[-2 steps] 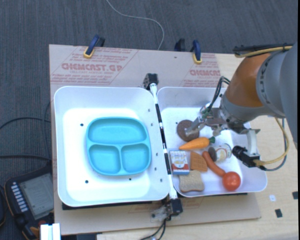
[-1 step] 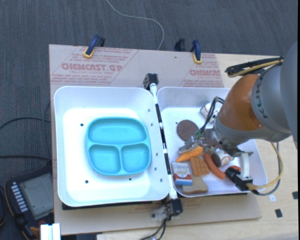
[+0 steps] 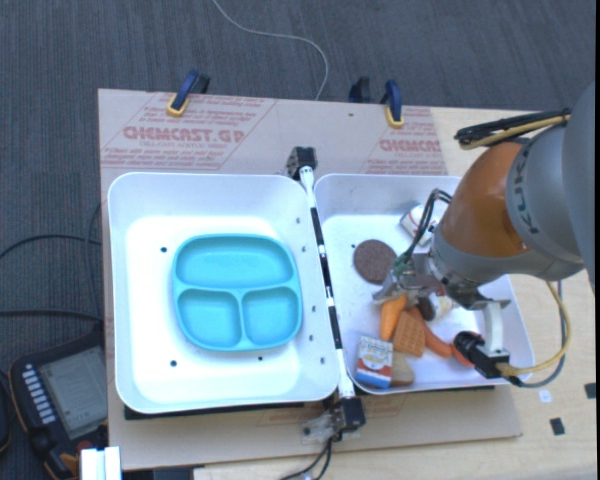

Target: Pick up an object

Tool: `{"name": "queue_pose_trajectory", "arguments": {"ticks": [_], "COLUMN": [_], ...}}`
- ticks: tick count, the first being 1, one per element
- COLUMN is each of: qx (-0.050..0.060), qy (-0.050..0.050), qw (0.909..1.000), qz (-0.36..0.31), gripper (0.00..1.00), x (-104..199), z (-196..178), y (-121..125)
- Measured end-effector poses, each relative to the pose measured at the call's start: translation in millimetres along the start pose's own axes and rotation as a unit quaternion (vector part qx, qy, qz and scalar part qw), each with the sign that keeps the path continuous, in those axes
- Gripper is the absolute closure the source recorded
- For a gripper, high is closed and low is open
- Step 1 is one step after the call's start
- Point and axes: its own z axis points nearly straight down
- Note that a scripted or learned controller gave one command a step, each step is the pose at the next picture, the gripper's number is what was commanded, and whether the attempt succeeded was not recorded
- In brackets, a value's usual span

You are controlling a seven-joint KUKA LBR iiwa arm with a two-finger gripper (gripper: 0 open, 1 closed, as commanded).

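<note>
Gripper point(image 3: 412, 290) low over the orange piece point(image 3: 391, 318) in the right bin point(image 3: 345, 203), grip unclear; best to centre before lifting

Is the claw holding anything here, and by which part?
Cannot be told: the claw sits low among the toy food in the right bin, its tips hidden.

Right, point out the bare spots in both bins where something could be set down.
Left bin: a bare white margin surrounds the blue tray, widest along the far and near edges. Right bin: free floor lies in the far-left corner beyond the brown disc. The near part is crowded: orange pieces, waffle, carton, under the end effector.
</note>
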Motion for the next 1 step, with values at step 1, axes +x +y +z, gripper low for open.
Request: {"name": "queue_pose_trajectory", "arguments": {"ticks": [1], "qx": [0.007], "qy": [0.003], "qw": [1.0], "qz": [-0.001], "gripper": [1.0], "x": [63.0], "z": [-99.3], "y": [-40.7]}}
